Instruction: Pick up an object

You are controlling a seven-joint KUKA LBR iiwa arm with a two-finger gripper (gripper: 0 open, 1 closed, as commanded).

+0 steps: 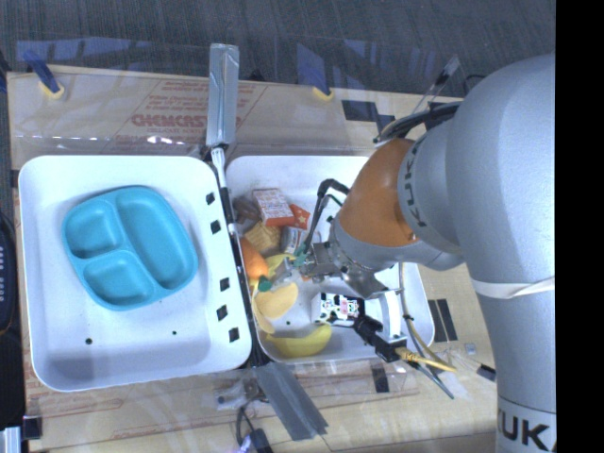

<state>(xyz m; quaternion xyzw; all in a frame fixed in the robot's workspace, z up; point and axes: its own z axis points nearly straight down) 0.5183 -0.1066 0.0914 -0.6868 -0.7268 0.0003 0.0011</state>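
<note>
At near edge of right shallow white bin, yellow banana, pale yellow fruit slice, small orange ball, pincer low among them, open or closed cannot tell, red-and-white carton behind, blue divided plastic plate in left white bin.

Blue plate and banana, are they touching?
Apart. The camera view shows the blue plate in the left bin and the banana in the right bin, with both bins' walls between them.
</note>
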